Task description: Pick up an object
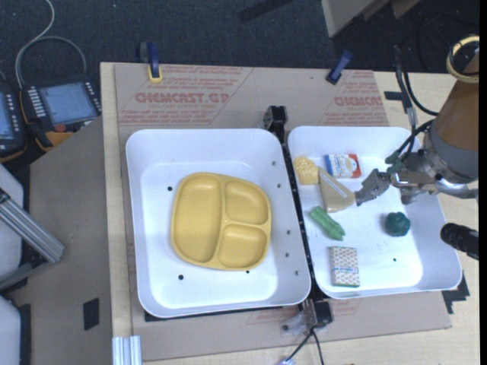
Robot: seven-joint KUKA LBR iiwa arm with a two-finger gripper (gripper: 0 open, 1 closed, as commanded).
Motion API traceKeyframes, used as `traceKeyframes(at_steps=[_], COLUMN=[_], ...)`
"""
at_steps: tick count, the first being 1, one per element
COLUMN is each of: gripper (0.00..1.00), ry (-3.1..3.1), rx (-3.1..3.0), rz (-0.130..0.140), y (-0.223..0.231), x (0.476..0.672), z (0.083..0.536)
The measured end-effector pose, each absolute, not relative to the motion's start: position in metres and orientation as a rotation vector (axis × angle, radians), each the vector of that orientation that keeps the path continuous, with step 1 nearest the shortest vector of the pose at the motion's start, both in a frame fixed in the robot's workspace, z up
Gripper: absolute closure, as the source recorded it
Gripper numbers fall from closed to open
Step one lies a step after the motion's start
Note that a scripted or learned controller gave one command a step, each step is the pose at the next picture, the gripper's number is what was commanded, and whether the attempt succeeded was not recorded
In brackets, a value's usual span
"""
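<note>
Tool point(368, 188) beside tan wedge point(335, 193), grip unclear

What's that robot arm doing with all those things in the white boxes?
The robot arm is reaching in from the right over the right bin. Its tool hovers by a tan wedge-shaped piece, but nothing can be seen held in it. Nearby lie a green pod-like toy, a dark green lump, a small box, a yellow block and a little packet. The left bin holds a yellow divided plate.
</note>
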State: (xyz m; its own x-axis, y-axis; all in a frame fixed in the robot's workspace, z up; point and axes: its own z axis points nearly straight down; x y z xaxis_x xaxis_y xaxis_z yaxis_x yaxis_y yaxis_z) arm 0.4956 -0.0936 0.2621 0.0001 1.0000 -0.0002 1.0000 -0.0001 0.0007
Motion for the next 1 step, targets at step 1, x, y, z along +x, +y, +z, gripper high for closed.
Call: traceKeyframes(at_steps=[1], gripper=[0.00], ry=[2.226], rx=[2.226], rz=[-0.007], y=[-0.0847], x=[0.4904], z=[0.2040])
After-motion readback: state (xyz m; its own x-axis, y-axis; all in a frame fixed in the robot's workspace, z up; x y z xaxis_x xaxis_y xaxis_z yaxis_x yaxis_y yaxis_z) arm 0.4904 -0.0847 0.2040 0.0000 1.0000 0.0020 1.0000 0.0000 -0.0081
